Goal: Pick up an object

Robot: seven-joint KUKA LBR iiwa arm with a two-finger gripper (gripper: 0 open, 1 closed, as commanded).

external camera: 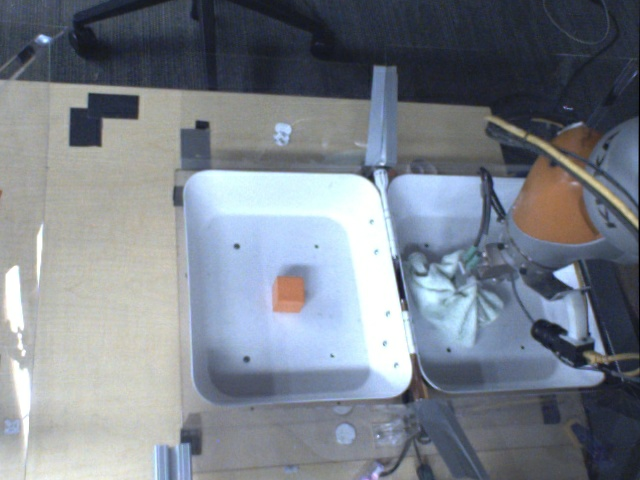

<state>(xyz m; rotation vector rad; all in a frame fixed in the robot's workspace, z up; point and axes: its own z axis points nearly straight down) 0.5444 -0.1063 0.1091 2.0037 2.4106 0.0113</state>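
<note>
Orange cube (289,294) in left bin (215,268); seemingly cloth (452,298) in right bin (440,213).

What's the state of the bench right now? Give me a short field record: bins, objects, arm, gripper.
left bin: holds one small orange cube, near its middle, lying free
right bin: holds a crumpled white cloth with pale green patches, left of centre
arm: reaches in from the right, over the right bin, orange band visible
gripper: down at the cloth's right edge, touching or just above it
grip: cannot tell whether the cloth is held
task status: nothing visibly lifted yet
</note>
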